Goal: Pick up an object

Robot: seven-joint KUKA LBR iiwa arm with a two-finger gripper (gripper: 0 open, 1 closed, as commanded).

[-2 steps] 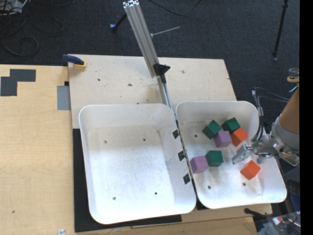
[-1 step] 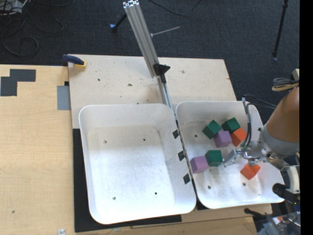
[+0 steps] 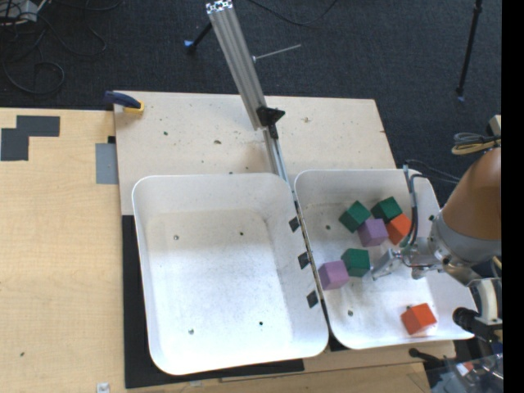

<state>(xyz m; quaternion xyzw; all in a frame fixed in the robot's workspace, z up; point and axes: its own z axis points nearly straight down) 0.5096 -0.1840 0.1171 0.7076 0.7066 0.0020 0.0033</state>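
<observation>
The likely target, a green cube [image 3: 356, 261], lies in the right bin [image 3: 360, 334], touching a purple cube [image 3: 333, 274] and near 4 more clustered cubes. The end effector [image 3: 383, 265] sits just beside it; I cannot tell whether it is parted or closed, and nothing visibly sits in it. The risk, I judge, is crowding: a descent could nudge neighbours or pinch 2 cubes, so the grip slips. A lone orange cube [image 3: 419, 318] lies apart. The left bin [image 3: 164, 219] adjoins, both on a speckled table [image 3: 196, 129] above dark carpet.
</observation>
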